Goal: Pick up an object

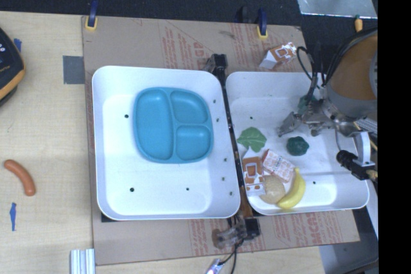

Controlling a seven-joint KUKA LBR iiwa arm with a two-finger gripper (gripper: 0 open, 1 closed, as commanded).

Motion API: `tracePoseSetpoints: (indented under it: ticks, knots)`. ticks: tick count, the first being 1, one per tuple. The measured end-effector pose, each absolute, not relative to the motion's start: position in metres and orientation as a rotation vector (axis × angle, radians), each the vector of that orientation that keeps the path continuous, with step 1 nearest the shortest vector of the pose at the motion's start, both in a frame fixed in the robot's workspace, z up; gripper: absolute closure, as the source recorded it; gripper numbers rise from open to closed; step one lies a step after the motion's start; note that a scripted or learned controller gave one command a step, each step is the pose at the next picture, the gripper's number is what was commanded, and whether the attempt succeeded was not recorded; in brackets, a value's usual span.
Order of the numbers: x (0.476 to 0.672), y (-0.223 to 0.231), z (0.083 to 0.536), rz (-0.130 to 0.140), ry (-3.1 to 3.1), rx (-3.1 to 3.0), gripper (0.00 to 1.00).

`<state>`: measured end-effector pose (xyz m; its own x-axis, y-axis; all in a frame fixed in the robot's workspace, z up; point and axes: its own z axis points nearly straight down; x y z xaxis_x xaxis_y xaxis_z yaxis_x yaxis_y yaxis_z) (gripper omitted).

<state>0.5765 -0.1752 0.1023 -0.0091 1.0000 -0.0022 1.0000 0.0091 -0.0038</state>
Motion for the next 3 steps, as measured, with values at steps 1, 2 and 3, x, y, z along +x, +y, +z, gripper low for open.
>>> tracePoseSetpoints:
  ticks: [1,2,3]
  knots:
    - [0.543,-0.199,0.094,0.006,-2.225,-2.215,0.00]
    - [0.543,-0.199,0.104,0.007,-2.228,-2.211,1.00]
    - [0.567,-0.122,0.149,0.003,-2.228,-2.212,1.00]
